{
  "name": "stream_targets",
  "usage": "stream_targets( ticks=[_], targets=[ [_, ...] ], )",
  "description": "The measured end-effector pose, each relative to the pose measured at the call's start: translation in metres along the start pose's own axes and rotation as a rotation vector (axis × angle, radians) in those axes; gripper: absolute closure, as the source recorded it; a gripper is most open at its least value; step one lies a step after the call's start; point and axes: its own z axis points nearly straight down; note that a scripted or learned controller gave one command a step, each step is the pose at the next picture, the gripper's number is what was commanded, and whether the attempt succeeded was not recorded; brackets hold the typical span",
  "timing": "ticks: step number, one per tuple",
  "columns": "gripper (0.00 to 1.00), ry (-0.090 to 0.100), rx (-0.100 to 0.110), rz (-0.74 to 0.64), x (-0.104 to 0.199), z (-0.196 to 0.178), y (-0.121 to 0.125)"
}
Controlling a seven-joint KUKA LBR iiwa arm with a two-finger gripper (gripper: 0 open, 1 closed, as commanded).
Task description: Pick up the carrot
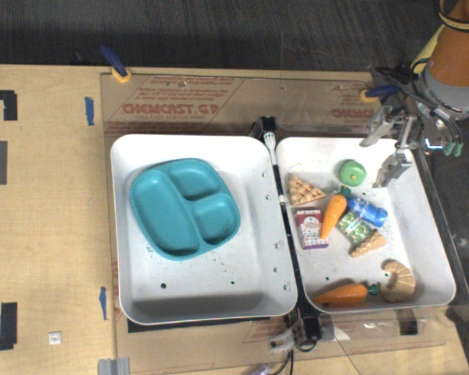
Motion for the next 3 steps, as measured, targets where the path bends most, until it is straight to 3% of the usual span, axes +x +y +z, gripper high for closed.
stream_targets(
  ticks=[1, 2, 3],
  targets=[
    [0.00, -0.007, 0.001, 0.048, 0.003, 0.138, 0.033],
    [0.00, -0.004, 0.003, -0.066, 0.074, 0.154, -0.038],
    [1.00, -0.019, 0.006, -0.070, 0.069, 0.140, -0.036]
  ],
)
